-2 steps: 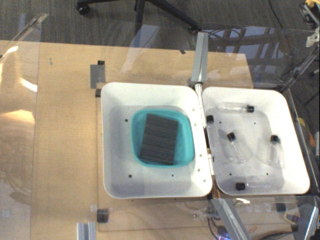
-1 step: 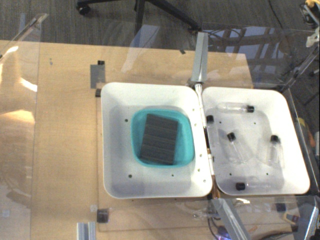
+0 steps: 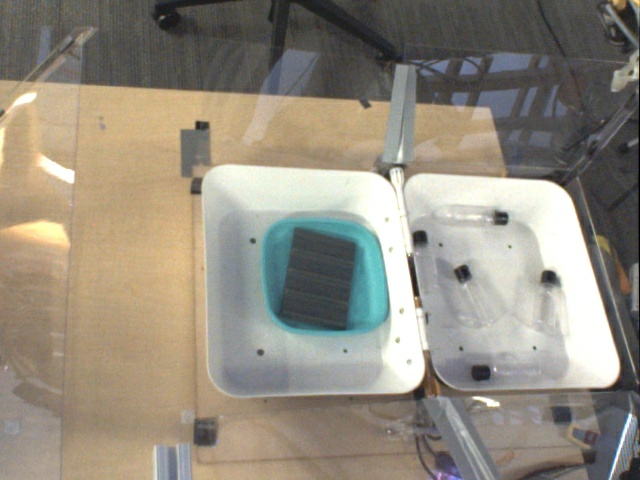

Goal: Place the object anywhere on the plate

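Note:
A teal square plate (image 3: pixel 372 280) lies in the left white bin (image 3: pixel 230 268). A dark grey ribbed rectangular block (image 3: pixel 319 276) rests flat on the plate, slightly tilted, covering most of its middle. The right white bin (image 3: pixel 585 268) holds several clear plastic vials with black caps, such as one near the top (image 3: pixel 472 215), one in the middle (image 3: pixel 472 290) and one at the right (image 3: pixel 549 298).
A metal divider post (image 3: pixel 400 118) stands behind the seam between the bins. The wooden bench (image 3: pixel 100 268) stretches to the left under a clear sheet. An office chair base (image 3: pixel 280 3) stands on the carpet beyond the bench.

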### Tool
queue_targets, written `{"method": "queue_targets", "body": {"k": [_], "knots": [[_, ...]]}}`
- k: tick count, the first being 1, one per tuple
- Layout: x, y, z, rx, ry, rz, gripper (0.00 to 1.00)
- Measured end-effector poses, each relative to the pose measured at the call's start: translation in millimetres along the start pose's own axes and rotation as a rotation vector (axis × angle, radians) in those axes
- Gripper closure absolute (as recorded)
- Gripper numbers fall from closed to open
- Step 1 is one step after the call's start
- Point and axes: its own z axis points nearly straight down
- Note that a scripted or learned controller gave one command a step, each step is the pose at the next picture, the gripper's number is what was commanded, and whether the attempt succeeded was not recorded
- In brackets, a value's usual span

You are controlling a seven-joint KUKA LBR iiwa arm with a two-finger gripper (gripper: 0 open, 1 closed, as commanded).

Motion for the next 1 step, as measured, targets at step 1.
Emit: {"method": "queue_targets", "body": {"k": [1], "knots": [[-2.5, 0.2, 1.1, 0.002, -0.003, 0.004, 0.00]]}}
